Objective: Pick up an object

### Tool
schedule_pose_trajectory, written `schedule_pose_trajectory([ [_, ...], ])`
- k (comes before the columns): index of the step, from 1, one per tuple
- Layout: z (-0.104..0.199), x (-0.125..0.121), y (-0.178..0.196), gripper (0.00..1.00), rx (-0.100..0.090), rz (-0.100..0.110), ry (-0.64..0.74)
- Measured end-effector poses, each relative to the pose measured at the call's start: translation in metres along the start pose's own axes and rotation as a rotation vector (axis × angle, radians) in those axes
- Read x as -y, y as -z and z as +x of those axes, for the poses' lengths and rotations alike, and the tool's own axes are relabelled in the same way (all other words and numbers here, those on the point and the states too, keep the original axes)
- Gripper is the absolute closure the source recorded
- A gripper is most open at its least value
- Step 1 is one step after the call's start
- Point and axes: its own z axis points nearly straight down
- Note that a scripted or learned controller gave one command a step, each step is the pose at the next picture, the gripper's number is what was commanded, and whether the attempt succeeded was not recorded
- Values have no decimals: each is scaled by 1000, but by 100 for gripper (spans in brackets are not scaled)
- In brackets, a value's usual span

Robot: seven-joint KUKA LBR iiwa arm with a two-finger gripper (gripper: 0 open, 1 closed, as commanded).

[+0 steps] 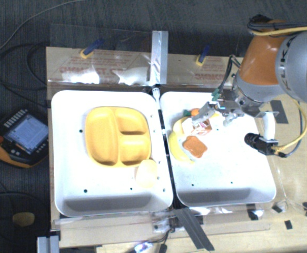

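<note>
From above, the gripper (210,111) hangs low over the right bin (232,186), near its upper left corner, above a small pile: an orange object (195,147) on a pale yellow piece (176,144). Whether anything is gripped cannot be told. The left bin (69,194) holds a yellow divided tray (116,136).

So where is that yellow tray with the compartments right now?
The yellow tray lies in the left bin, near its middle, with a pale round piece just beside its lower right corner.
</note>
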Motion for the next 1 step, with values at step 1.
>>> schedule_pose_trajectory([
  [1, 16, 46, -10, 0, 1, -1, 336],
])
